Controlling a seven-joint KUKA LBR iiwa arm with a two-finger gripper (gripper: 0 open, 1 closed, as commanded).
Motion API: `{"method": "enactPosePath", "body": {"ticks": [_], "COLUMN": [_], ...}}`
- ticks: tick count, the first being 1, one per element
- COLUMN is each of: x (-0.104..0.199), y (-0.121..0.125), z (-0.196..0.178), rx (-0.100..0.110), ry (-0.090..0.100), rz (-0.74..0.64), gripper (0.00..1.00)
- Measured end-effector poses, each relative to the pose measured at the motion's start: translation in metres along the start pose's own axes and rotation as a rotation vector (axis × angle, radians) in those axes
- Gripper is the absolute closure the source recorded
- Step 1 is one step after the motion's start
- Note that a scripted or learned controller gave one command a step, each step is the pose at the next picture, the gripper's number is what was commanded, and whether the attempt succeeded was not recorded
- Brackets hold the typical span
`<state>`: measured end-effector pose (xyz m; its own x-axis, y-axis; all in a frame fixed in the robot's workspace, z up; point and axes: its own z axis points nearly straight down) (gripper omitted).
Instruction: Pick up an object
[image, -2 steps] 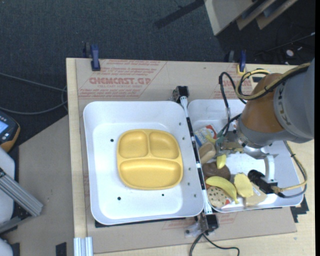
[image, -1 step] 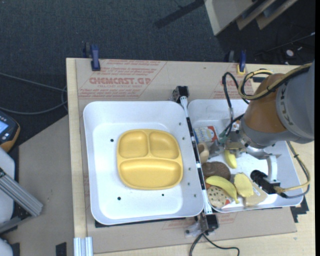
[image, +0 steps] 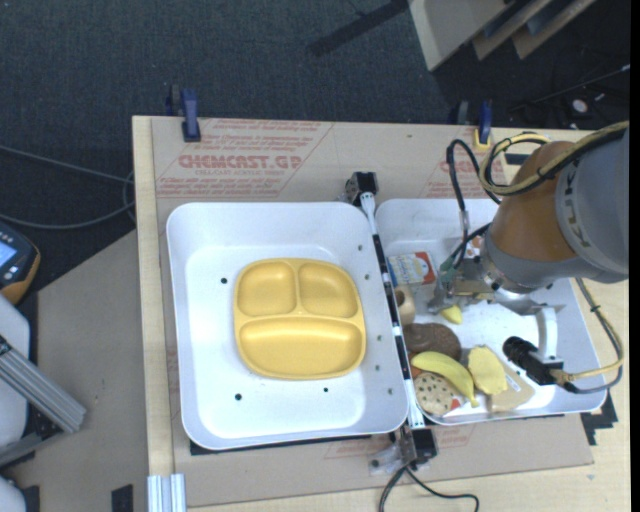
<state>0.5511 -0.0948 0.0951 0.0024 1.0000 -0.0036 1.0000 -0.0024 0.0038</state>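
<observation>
1. The hand (image: 452, 296) is lowered into the right bin (image: 420, 213), near that bin's left wall and about midway along it. Whether it is released, clenched or grasping anything cannot be told, since the wrist and cabling hide it from above.
2. The arm (image: 560, 215), grey with an orange band, is seen reaching in over the right edge of the table (image: 150, 300).
3. The candidate objects are all gathered in the right bin: a yellow banana (image: 446, 371), a round speckled cookie (image: 433, 392) and a pale yellow piece (image: 487, 371) lie toward the near edge, a brown lump (image: 432, 338) just behind them, and a small packet with red print (image: 411, 268) close to the hand.
4. A yellow divided plate (image: 298, 318) is set in the middle of the left bin (image: 200, 250).
5. Failure is judged likely from crowding: the near-edge objects are touching or overlapping, so two may be caught at once, or one pushed aside. The flat packet may offer no edge to grip, and a closure near the bin wall may strike it.
6. On the table's far-left part, red print reading "CHEMCAST GP" can be made out; the smaller lines around it are too fine to read. The packet's print is illegible.
</observation>
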Motion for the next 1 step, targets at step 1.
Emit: {"method": "enactPosePath", "body": {"ticks": [1], "x": [0.0864], "y": [0.0184], "z": [-0.0958], "rx": [-0.007], "ry": [0.007], "rz": [-0.013], "gripper": [1.0]}}
